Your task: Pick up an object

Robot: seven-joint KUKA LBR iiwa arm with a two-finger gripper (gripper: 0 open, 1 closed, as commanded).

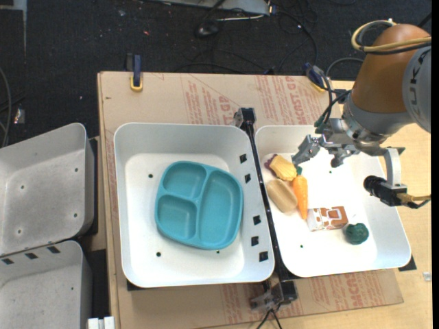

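Observation:
My gripper (321, 155) hangs over the back of the right bin (384, 252), open with nothing between its fingers. Just left of and below one fingertip (302, 153) lies a yellow wedge-shaped piece (280, 166). An orange carrot (300, 193) lies beside a tan bread roll (280, 195) near the bin's left wall. Further forward are a small orange-and-white box (327, 218) and a dark green ball (356, 233).
The left bin (137, 252) holds a teal divided plate (199, 204). A black divider (260, 197) with clips runs between the two bins. Grey trays (41, 177) sit off the bench to the left. A black fitting (381, 187) juts from the arm over the right bin.

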